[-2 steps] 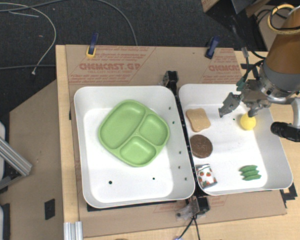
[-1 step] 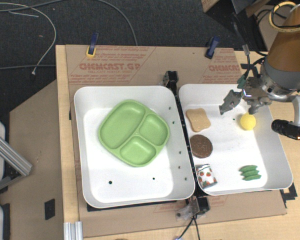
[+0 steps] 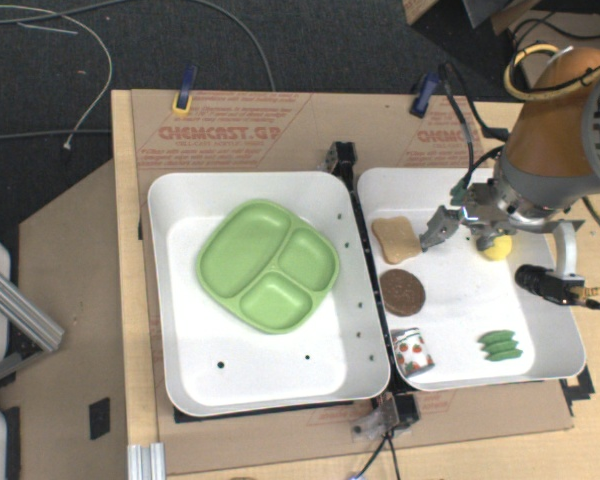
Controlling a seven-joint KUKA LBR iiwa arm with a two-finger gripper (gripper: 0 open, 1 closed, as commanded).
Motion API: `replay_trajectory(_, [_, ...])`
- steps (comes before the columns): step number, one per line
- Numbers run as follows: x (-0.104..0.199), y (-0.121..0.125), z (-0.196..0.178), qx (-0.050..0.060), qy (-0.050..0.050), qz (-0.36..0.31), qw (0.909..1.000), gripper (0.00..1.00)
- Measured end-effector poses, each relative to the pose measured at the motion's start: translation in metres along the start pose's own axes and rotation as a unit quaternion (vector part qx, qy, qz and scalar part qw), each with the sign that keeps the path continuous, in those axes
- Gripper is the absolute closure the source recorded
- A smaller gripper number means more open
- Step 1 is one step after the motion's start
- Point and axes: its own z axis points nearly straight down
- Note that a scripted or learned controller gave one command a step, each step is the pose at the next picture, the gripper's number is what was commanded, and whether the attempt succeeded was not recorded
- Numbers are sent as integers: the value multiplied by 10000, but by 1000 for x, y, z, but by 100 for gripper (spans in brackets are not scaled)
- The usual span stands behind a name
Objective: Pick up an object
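Your gripper (image 3: pixel 450 223) hangs over the right bin (image 3: pixel 540 368), in its far part. Just left of it lies a bread slice (image 3: pixel 395 239), with a round patty (image 3: pixel 402 291) nearer the camera. A small fruit (image 3: pixel 496 247) sits just right. The pea pod (image 3: pixel 500 345) lies well nearer. Far left, a divided plate (image 3: pixel 268 265) rests in the left bin (image 3: pixel 180 368).
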Motion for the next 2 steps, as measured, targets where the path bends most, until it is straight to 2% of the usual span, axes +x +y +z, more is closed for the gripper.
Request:
replay_trajectory(1, [-4, -8, 60, 13, 3, 5, 10000, 0])
replay_trajectory(2, [-3, -6, 97, -32, 7, 4, 10000, 0])
